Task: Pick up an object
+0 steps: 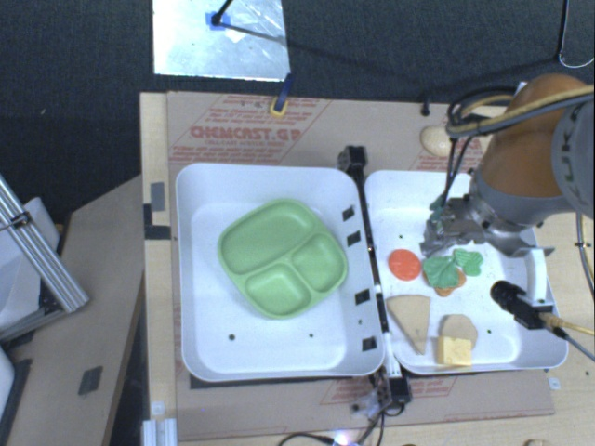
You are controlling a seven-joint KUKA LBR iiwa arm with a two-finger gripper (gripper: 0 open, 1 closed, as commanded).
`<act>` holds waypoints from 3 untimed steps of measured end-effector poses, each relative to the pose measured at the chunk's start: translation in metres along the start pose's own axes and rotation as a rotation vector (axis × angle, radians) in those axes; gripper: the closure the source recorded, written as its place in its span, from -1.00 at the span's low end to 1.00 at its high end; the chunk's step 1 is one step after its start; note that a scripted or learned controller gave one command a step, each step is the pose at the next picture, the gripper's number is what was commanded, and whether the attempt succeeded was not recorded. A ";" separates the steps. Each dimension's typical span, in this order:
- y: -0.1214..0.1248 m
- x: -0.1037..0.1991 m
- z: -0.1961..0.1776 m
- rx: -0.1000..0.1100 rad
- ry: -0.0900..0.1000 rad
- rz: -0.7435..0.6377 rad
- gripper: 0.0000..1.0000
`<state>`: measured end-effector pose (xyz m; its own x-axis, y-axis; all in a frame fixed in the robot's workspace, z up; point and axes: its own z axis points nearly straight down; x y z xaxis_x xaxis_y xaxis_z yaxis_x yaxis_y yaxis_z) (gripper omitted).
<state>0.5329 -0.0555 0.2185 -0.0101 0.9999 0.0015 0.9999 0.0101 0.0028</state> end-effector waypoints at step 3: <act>0.006 0.067 -0.008 0.001 -0.001 0.003 1.00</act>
<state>0.5382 0.0112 0.2268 -0.0071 1.0000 0.0005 1.0000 0.0071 0.0014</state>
